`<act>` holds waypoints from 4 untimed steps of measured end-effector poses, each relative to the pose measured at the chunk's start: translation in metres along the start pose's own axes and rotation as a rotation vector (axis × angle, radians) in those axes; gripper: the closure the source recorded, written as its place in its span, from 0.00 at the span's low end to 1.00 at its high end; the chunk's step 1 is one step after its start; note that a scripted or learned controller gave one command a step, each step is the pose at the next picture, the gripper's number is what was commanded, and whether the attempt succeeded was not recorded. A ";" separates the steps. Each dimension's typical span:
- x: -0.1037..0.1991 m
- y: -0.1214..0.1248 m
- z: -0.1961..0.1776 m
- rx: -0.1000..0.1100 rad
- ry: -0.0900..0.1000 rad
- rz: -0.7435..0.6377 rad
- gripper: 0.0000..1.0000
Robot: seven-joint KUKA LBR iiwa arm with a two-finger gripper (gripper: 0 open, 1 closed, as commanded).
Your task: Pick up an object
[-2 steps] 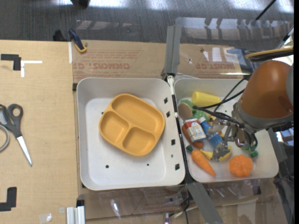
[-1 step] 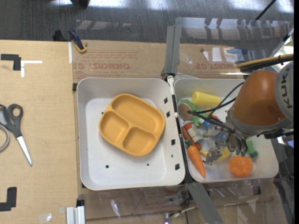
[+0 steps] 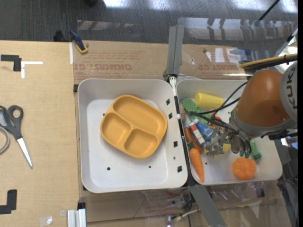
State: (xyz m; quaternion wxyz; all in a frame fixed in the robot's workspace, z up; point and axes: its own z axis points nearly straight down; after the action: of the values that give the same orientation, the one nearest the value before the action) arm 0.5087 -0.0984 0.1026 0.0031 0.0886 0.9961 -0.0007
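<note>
Clutter is seen in the right bin [image 3: 265, 174] from the camera view: a yellow block [image 3: 208, 100], an orange carrot [image 3: 197, 162], an orange round toy [image 3: 244, 168] and small mixed items [image 3: 201, 129]. The gripper [image 3: 222, 144] is lowered among them near the bin's middle; whether its jaws are parted or closed cannot be told, and no object is seen between them. A yellow divided plate [image 3: 134, 126] lies in the left bin [image 3: 90, 174]. Scissors [image 3: 16, 129] rest on the worktop [image 3: 38, 174].
</note>
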 end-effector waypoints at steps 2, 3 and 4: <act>0.013 -0.002 -0.179 -0.001 0.002 0.039 0.00; -0.028 0.052 -0.088 -0.002 0.005 -0.048 0.00; -0.080 0.013 0.006 0.000 -0.010 -0.077 0.00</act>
State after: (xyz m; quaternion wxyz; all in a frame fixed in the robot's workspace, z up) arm 0.5898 -0.0995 0.0974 0.0078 0.0503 0.9987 -0.0012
